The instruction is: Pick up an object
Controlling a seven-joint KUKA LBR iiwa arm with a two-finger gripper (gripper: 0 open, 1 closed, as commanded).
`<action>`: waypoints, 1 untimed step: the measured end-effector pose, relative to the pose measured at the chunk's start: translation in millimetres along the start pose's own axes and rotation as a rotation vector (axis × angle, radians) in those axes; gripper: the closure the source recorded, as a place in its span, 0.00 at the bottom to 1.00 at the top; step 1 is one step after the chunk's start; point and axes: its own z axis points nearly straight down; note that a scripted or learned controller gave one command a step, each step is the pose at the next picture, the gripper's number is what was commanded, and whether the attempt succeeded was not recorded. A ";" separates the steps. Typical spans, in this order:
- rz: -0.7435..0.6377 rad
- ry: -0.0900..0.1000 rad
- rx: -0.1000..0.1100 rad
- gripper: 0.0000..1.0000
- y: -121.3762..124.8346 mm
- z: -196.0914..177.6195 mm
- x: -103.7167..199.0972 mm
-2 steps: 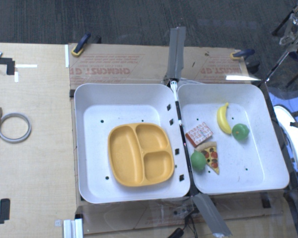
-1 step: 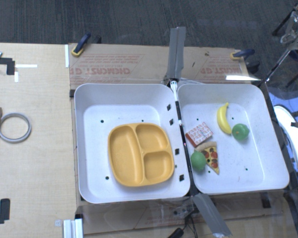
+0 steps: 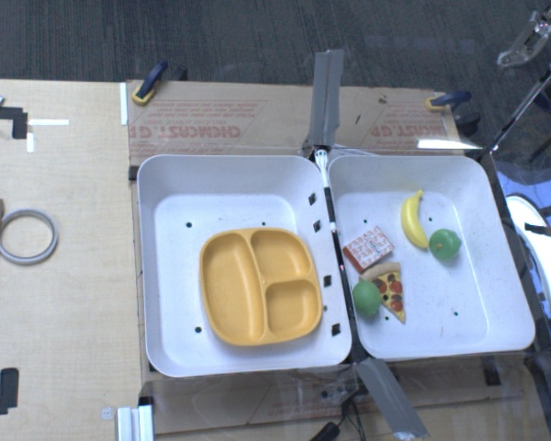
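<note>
A wooden bench (image 3: 64, 338) seen from above at a slant, bearing two shallow white bins side by side.

Nearest the viewer, in the left bin (image 3: 165, 338), lies a yellow divided plate (image 3: 260, 285) with three compartments, sitting slightly toward five o'clock of the bin's middle. Nothing rests in its compartments.

In the right bin (image 3: 459, 329), the nearest items cluster toward eight o'clock of the bin's middle. A green ball (image 3: 366, 299) lies near the bin's left wall, touching a toy pizza slice (image 3: 391, 291) at its three o'clock side. Just beyond them, at about eleven o'clock from the pizza slice, a small red and white box (image 3: 368, 248) lies tilted, its lower edge touching or overlapping the slice's crust. Farther back and toward two o'clock from the box, a yellow banana (image 3: 413, 220) lies nearly upright in the view. A second green ball (image 3: 444, 244) sits just beside the banana's lower end, at its four o'clock.

On the bench well to the left of the bins, at nine o'clock, lies a grey roll of tape (image 3: 25, 236).

Beyond the bins, flattened cardboard (image 3: 230, 122) with red lettering covers the bench, held by clamps.

The gripper is nowhere among these things, so its state cannot be told.
</note>
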 end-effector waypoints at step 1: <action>-0.003 -0.003 0.002 1.00 0.4 -7.2 1.4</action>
